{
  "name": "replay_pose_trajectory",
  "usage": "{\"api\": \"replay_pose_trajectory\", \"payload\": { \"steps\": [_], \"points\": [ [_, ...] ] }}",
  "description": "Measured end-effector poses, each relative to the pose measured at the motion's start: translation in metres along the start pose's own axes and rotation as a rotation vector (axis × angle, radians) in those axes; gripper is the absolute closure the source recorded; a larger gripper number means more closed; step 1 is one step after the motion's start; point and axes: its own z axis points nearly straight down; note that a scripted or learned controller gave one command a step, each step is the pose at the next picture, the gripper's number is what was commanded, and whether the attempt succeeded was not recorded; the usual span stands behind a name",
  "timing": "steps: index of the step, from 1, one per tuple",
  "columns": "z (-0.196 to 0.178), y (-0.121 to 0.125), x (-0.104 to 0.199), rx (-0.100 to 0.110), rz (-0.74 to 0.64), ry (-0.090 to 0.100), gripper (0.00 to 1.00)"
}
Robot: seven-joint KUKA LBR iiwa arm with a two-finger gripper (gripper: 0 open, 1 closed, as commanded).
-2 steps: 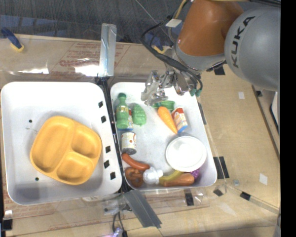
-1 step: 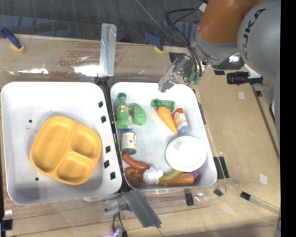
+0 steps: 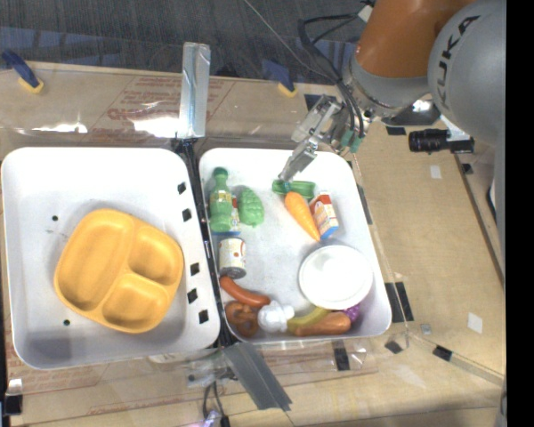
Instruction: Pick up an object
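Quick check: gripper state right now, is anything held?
Gripper: down at the carrot's green top in the right bin; open or shut cannot be told, no hold visible.

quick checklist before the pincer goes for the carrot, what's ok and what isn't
1. Pincer over the right bin: ok, it hangs at the back of that bin.
2. Pincer lined up with the carrot: ok, its tips are by the carrot's green top.
3. Carrot gripped: not ok, nothing shows between the tips.
4. Room around the carrot: not ok, a small bottle lies against it and the white bowl sits just in front.
5. Left bin ready as a drop place: cannot tell, the yellow divided plate takes much of it.
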Motion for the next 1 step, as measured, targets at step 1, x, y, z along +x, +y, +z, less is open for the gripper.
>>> {"api": "replay_pose_trajectory", "payload": {
  "steps": [1],
  "points": [
    [0.1685, -0.0338, 0.0088, 0.005, -0.029, 0.015, 0.0]
  ]
}}
